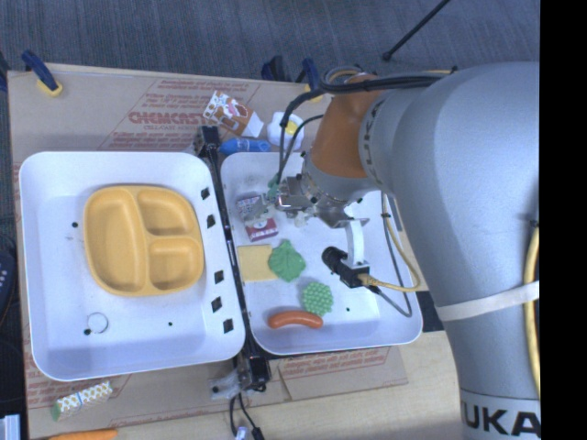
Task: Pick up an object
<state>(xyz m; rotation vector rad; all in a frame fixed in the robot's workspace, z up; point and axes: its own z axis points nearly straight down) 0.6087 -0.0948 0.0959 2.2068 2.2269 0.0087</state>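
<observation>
The likeliest candidates for picking are lying in the right bin [394,328]: a green leafy toy [286,260] near the middle, a green dimpled piece [316,296] just below it, an orange-red sausage [294,319] toward the near wall, a pale yellow flat slab [254,262] touching the leafy toy's left side, and a small printed packet [255,214] with red on it further back. The gripper [298,197] is hanging over the back part of this bin, near the packet and apart from the green pieces; whether it is spread or closed I cannot tell, since the wrist and cabling are masking it, and nothing can be seen held in it. To do this step well, I judge the arm should be choosing a piece that is standing free, such as the sausage or the dimpled piece, coming straight down over its middle, and closing across its narrow width, away from the bin wall and from the black fitting [341,266] and its cable [394,287] lying close by. The left bin [46,273] is holding a yellow divided tray [142,238]. The cardboard under the bins [147,115] is showing red print, blurred, reading something like "CHEMCAS"; the arm's base [500,418] is showing "KUKA" in part.
</observation>
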